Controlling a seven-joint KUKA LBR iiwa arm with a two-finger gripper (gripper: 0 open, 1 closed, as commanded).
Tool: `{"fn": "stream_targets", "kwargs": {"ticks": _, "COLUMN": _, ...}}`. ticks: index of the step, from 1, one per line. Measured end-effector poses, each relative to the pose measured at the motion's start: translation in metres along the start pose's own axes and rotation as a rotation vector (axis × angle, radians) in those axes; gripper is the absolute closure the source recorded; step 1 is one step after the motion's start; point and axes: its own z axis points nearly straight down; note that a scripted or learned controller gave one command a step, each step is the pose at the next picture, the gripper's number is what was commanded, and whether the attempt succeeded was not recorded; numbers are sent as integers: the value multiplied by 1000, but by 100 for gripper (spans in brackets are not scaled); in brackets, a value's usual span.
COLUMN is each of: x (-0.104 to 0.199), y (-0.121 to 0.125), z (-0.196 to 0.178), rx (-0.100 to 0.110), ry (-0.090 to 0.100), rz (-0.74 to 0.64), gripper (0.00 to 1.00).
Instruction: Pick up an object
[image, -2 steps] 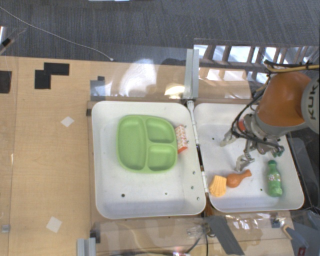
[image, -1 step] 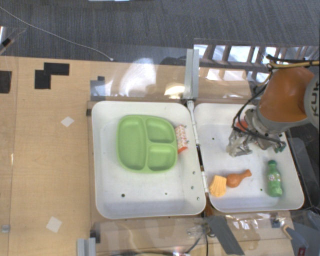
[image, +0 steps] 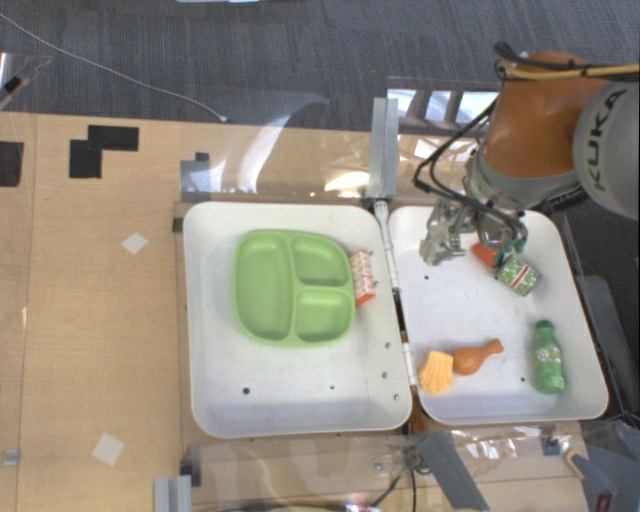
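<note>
Claw hangs over the right bin beside a green can (whether open or closed, can't tell)

What we cannot make out around the right bin

We see the arm cut off by the right and top edges, so its base stays out of our sight. The gripper hangs over the right bin, and it covers part of a small red object beside the green-and-white can; we cannot tell what that red thing is. The print on the small packet against the green plate is too small to read, as is the green bottle's label.
</note>
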Motion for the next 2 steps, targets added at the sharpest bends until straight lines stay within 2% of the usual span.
{"fn": "stream_targets", "kwargs": {"ticks": 1, "x": 90, "y": 51, "z": 2, "rx": -2, "ry": 7, "rz": -420, "gripper": 100}}
{"fn": "stream_targets", "kwargs": {"ticks": 2, "x": 120, "y": 114, "z": 2, "rx": -2, "ry": 9, "rz": -93, "gripper": 100}}
